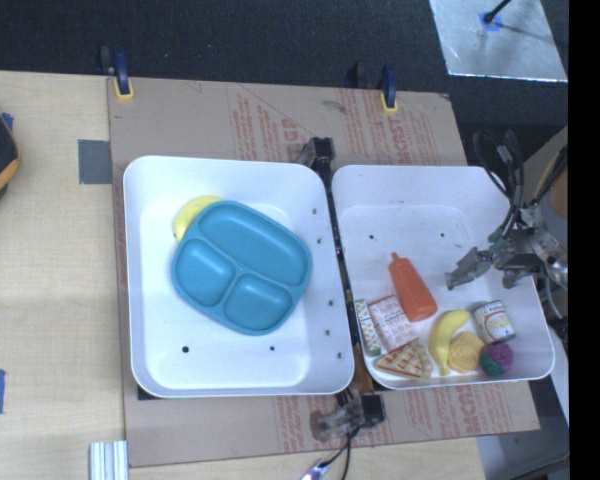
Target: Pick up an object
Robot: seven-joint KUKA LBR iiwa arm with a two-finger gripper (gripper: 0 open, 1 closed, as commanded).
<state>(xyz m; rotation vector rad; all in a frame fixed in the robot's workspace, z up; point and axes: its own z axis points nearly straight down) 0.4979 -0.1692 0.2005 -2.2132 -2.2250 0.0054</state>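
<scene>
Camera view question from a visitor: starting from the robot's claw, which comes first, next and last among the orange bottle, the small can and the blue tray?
Measured from the gripper in the right bin:
1. Small can, just below it, toward the front right corner.
2. Orange bottle, to its left, mid-bin. These first two are fairly close.
3. Blue tray, far off in the left bin.

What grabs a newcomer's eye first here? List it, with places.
The big blue divided plate dominates the left bin, lying over something yellow at its upper left. In the right bin, an orange bottle stands out near the middle, above a cluster of small toy foods along the lower edge, among them a banana and a pizza slice. The pincer hangs over the right bin's right side.
</scene>
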